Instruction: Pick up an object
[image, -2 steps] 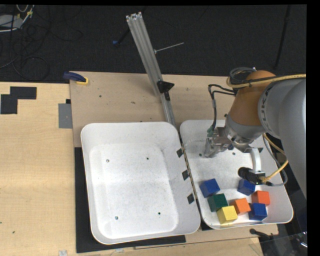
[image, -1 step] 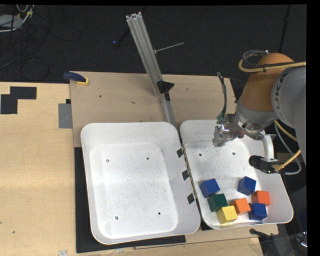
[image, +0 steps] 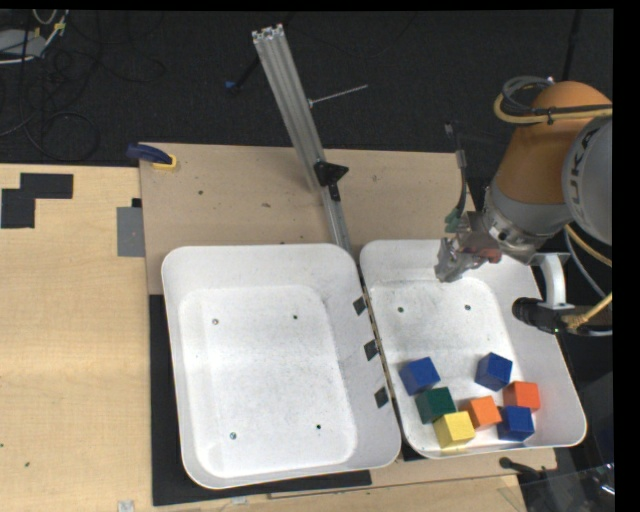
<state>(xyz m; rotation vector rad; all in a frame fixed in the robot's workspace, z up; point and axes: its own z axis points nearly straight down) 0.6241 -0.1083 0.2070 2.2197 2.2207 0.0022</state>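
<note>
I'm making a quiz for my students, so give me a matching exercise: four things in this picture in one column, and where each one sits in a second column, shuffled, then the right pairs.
Things:
1. Yellow cube
2. Green cube
3. Gripper
4. Blue clamp

Places:
A. Over the right bin's far end
B. On the bench's far left corner
C. At the right bin's near edge
D. Between a blue cube and the yellow cube

Pairs: 1-C, 2-D, 3-A, 4-B

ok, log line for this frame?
gripper: over right bin rear, holding nothing | blocks: clustered at front | pick: not yet done
</note>
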